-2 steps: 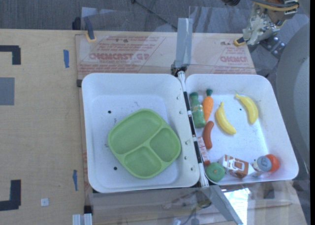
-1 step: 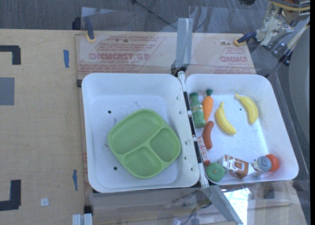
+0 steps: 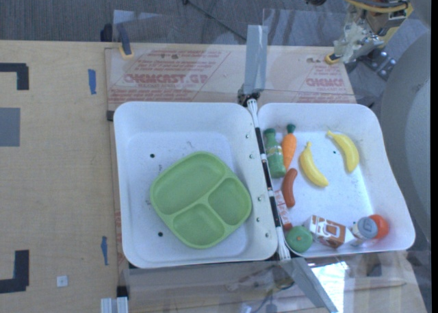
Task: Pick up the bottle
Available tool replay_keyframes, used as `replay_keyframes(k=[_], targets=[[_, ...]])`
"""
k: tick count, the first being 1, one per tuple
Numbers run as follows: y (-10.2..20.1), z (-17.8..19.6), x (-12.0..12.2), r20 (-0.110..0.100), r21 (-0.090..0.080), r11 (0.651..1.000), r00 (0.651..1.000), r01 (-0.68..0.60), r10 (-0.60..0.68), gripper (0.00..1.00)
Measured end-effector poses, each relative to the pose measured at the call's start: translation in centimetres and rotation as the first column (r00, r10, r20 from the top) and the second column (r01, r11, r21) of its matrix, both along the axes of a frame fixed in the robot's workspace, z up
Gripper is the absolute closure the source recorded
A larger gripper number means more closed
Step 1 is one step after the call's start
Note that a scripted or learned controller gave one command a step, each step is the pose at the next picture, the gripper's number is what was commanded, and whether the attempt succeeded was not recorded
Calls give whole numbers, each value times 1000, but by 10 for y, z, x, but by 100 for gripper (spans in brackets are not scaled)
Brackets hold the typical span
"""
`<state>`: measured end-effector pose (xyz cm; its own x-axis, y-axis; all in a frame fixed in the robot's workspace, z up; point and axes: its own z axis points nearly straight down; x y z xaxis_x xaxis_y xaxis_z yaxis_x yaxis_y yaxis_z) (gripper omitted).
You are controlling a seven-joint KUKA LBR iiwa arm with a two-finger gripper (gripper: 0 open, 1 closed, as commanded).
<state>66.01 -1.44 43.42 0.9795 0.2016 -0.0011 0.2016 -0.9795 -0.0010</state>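
Note:
A green bottle [image 3: 275, 154] with an orange cap lies in the right bin [image 3: 383, 168], against its left wall and beside a carrot [image 3: 289, 147]. A second small bottle [image 3: 370, 227], clear with an orange cap, lies on its side in that bin's front right corner. My gripper [image 3: 349, 43] hangs high at the top right, beyond the back rim of the right bin and well away from both bottles. Nothing shows in it.
The right bin also holds two bananas [image 3: 313, 166] [image 3: 345, 149], a sausage [image 3: 289, 188], a green round fruit [image 3: 299, 238] and a small carton [image 3: 327, 231]. A green divided plate [image 3: 200, 200] lies in the left bin [image 3: 137, 133]. A grey post [image 3: 254, 58] stands behind the bins.

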Motion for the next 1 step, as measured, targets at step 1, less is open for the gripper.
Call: replay_keyframes(k=[1], targets=[[-24,0,-4,-2,0,1000,1000,2,-2,100]])
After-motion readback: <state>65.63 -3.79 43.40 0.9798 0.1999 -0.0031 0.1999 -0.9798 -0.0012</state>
